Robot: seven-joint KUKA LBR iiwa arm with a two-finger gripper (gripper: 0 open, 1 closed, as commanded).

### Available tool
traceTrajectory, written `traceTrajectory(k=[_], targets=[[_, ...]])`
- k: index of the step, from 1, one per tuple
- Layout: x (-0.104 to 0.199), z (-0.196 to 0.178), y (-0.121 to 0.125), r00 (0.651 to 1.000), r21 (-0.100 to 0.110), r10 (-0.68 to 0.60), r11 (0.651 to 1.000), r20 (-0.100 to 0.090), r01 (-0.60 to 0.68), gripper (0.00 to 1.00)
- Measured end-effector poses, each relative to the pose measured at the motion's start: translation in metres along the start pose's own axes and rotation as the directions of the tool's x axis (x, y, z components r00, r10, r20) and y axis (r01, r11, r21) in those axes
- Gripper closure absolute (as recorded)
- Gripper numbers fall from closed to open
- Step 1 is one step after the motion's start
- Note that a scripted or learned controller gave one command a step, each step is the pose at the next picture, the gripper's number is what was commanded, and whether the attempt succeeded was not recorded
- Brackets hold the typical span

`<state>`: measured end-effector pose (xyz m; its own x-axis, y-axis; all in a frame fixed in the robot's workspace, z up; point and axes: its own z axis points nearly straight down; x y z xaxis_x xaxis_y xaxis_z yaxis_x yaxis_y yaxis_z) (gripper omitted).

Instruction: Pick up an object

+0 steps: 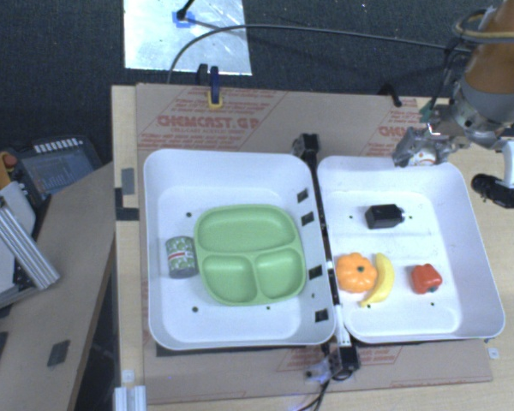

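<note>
The right bin (pixel 471 221) holds a small black block (pixel 384 216) near its back, an orange pumpkin-like fruit (pixel 356 273), a yellow banana (pixel 380 279) leaning against it, and a red pepper (pixel 426 278) toward the front right. My gripper (pixel 421 150) hangs at the bin's back right rim, above and behind the black block, and a small whitish thing shows just by it. The orange band of the arm (pixel 499 58) shows above it at the upper right.
The left bin (pixel 158 221) carries a green three-compartment tray (pixel 244 253) and a small can (pixel 181 257) standing to the tray's left. A black clip row (pixel 313 229) runs between the bins. Cables and a blue clamp (pixel 212 84) lie behind.
</note>
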<state>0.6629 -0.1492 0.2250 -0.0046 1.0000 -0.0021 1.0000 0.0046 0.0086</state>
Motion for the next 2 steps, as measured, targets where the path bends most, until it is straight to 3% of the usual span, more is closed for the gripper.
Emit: traceTrajectory(k=[1, 2], targets=[[0.000, -0.055, 0.002, 1.000, 0.001, -0.001, 1.000, 0.000, 0.001, 1.00], [0.043, -0.044, -0.007, 1.000, 0.008, -0.004, 1.000, -0.003, 0.004, 1.00]])
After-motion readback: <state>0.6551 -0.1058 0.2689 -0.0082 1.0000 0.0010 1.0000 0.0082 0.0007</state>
